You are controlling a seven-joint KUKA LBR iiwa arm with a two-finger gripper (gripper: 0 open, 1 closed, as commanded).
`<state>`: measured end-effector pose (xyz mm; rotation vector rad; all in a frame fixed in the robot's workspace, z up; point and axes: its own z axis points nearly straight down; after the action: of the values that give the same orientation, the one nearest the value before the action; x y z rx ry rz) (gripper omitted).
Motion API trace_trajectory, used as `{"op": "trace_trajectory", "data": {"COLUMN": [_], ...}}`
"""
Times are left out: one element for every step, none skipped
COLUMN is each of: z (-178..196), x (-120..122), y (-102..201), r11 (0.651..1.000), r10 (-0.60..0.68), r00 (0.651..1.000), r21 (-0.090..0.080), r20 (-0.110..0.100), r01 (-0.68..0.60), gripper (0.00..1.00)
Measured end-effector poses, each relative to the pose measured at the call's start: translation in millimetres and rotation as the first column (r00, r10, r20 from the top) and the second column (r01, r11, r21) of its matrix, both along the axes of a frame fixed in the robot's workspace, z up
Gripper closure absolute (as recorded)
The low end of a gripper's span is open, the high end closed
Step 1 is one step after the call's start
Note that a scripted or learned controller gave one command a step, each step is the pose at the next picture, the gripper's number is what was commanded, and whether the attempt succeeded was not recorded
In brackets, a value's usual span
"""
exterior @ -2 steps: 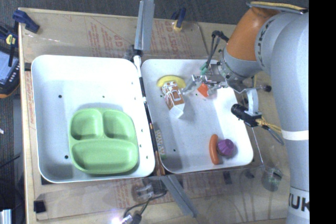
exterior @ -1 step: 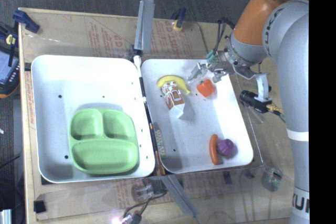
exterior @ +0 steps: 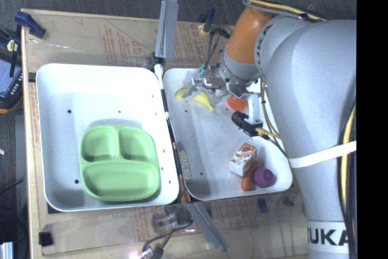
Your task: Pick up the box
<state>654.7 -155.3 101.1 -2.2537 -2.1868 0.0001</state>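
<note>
1. Pincer (exterior: 203, 83): positioned low over the upper end of the right bin (exterior: 206, 188), close to that bin's upper wall. Spread or pressed together: cannot tell from the camera view.
2. Yellow banana-shaped piece (exterior: 199, 97): lying on the bin floor just below the pincer. Touching or apart: cannot tell.
3. Red-orange item (exterior: 237, 104): just right of the yellow piece, partly hidden under the wrist.
4. Box (exterior: 243, 159): small, white with red-orange print, resting in the right bin toward its lower right corner. Well apart from the pincer, not pinched.
5. Orange-red elongated item (exterior: 247, 182): against the lower side of the box. Purple round item (exterior: 263, 176): just beside both, nearest the bin corner.
6. Arm (exterior: 303, 100): grey with an orange band (exterior: 245, 33) above the wrist, reaching in from the right and covering the right rim of the right bin.
7. Left bin (exterior: 54, 88): holding a green tray (exterior: 119, 162) with 3 compartments, set in the lower half.
8. Tabletop (exterior: 91, 33): carrying the 2 white bins side by side.
</note>
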Motion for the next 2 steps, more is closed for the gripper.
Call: {"op": "trace_trajectory", "data": {"z": [47,31], "x": [-21,-8], "y": [-24,-51], "r11": [1.000,0.997], "r10": [-0.027,0.071], "r00": [1.000,0.997], "r21": [0.000,-0.001], "r20": [0.002,0.002], "r01": [0.027,-0.071], "gripper": [0.00,0.00]}}
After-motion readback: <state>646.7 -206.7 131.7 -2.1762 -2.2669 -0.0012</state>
